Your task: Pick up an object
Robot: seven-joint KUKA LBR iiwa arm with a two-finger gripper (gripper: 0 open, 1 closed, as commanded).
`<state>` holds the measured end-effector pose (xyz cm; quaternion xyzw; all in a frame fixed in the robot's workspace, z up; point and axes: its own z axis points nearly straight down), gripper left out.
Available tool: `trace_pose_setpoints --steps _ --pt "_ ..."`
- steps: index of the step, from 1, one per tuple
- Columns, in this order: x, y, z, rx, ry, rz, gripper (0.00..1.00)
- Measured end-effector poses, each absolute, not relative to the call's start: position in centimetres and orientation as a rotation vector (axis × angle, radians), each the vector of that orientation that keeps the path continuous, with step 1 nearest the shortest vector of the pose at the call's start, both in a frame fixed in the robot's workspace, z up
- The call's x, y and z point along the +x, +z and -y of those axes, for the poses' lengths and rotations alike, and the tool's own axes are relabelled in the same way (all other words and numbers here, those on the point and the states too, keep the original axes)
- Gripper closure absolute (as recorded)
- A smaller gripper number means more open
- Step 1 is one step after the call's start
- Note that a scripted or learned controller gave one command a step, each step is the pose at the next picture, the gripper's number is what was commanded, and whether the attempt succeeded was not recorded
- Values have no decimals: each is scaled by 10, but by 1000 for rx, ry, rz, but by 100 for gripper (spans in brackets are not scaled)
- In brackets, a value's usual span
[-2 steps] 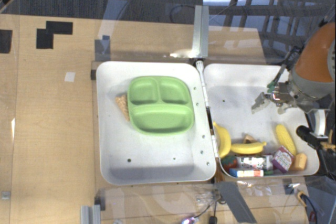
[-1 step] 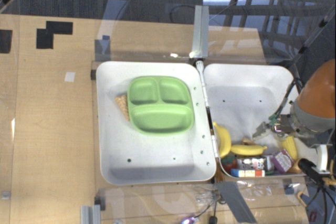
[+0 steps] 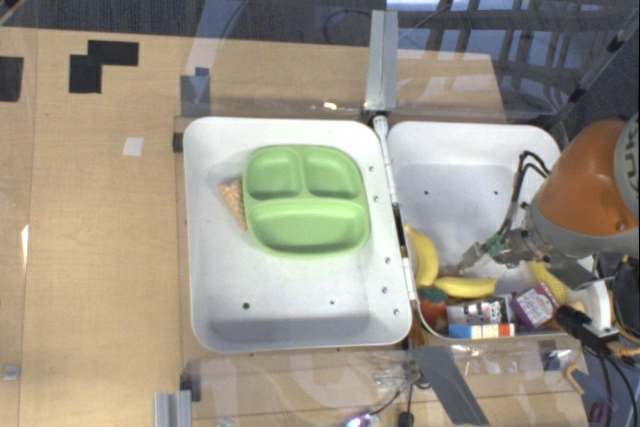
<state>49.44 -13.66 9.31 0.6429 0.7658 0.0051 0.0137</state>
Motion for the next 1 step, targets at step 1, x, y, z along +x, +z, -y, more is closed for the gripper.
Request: trace_pose_setpoints --steps 1 --pt "495 92 183 1886 22 -2495 0"
